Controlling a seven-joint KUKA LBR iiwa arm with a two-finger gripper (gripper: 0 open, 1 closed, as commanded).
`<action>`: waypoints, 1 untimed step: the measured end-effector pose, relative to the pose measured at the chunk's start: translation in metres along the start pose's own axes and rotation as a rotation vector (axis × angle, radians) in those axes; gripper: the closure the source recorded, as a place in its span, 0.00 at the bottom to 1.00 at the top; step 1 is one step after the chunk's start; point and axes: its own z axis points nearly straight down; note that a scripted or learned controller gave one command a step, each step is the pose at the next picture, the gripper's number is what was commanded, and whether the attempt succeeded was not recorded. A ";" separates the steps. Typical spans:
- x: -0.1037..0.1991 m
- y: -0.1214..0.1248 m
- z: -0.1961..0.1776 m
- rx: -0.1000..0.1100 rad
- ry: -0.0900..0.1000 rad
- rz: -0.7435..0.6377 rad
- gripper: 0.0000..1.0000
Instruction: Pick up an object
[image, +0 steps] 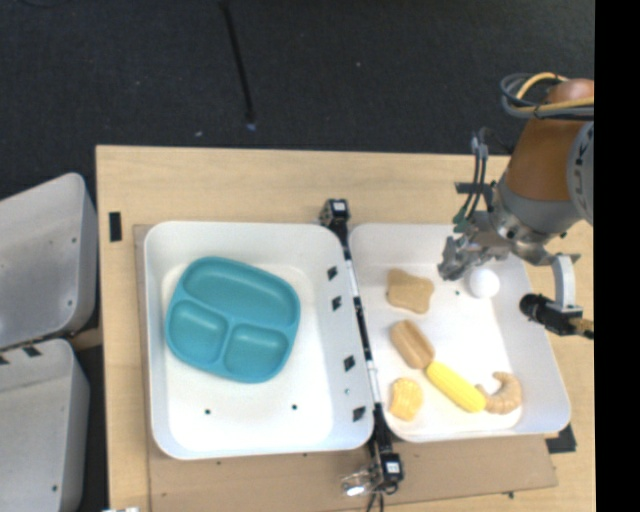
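Observation:
The right bin (530, 400) holds a tan bread-like piece (409, 291), a brown sausage-shaped item (411, 343), a yellow corn cob (455, 386), a pale yellow lump (405, 398), a curled shrimp-like piece (504, 393) and a white ball (484, 283). My gripper (468, 257) hangs over the bin's far right part, right beside the white ball and to the right of the tan piece. I cannot see whether it touches the ball.
The left bin (180, 420) holds a teal divided plate (233, 318). A row of black clips (352, 300) runs along the seam between the bins. The arm's grey and orange wrist (540, 170) rises over the right bin's far corner.

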 end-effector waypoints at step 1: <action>0.053 0.018 0.003 -0.002 0.000 -0.001 1.00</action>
